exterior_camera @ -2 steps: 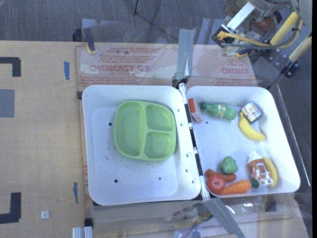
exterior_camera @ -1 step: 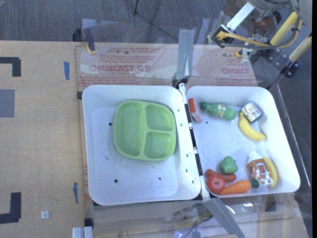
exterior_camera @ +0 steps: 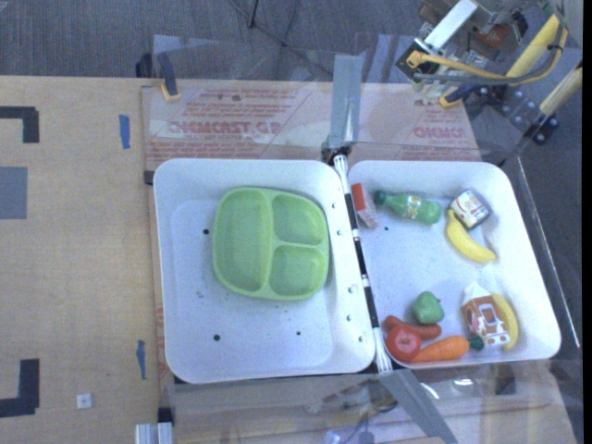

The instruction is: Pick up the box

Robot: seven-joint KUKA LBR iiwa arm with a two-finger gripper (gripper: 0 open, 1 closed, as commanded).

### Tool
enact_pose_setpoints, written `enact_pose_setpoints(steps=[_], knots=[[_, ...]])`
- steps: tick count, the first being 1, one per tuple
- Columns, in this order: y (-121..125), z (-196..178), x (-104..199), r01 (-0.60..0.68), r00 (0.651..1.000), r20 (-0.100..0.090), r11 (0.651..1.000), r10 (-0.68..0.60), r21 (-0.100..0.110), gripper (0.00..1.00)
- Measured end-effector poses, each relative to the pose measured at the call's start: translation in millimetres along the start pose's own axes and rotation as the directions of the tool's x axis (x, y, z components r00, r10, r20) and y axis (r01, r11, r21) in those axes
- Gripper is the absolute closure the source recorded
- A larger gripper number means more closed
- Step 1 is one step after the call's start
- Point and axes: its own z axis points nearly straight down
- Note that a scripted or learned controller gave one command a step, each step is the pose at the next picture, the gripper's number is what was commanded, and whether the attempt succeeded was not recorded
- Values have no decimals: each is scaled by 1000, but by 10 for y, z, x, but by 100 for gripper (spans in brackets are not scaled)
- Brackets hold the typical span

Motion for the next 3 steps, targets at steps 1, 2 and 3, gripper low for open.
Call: enact_pose_setpoints(steps=[1, 2, 3], knots=[[1, 3, -1, -1, 1000, 1, 1000, 1, 1, 0], [-13, -104, 24, 5, 1000, 0, 1000, -5, -2, 100], [-15, -101, 26, 5, 1000, 0, 1000, -5, -1, 0]])
